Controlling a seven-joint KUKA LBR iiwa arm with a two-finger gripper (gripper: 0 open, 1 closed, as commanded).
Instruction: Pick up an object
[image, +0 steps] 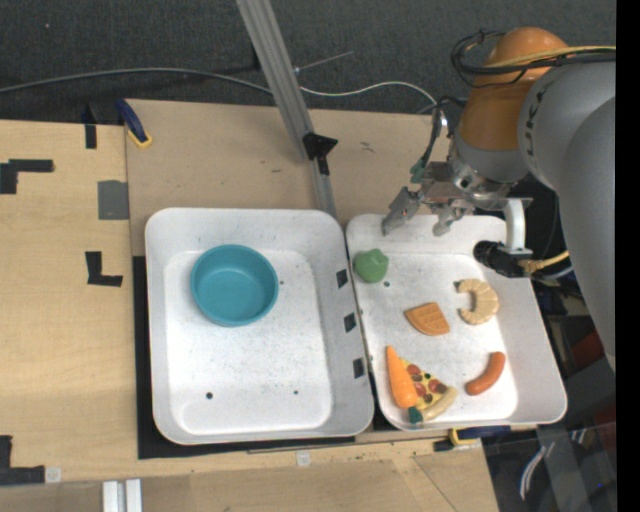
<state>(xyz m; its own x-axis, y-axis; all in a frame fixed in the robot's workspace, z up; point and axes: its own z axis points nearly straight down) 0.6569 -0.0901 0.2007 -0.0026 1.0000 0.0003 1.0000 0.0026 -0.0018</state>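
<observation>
Tan wooden counter (60, 330) carries two shallow white bins, and I see my gripper (426, 212) hanging over the far rim of the right white bin (530, 400), fingers spread apart with nothing between them. Nearest below it lies the small round green toy (371, 264), apart from the orange wedge-shaped toy (428, 319). I would centre over the green one, descend straight, and close only once both fingers flank it.

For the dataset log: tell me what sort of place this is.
Likely a robotics lab bench for pick trials: an arm over two white bins, toy food such as a carrot and sausage, and tape marks on the board.
</observation>
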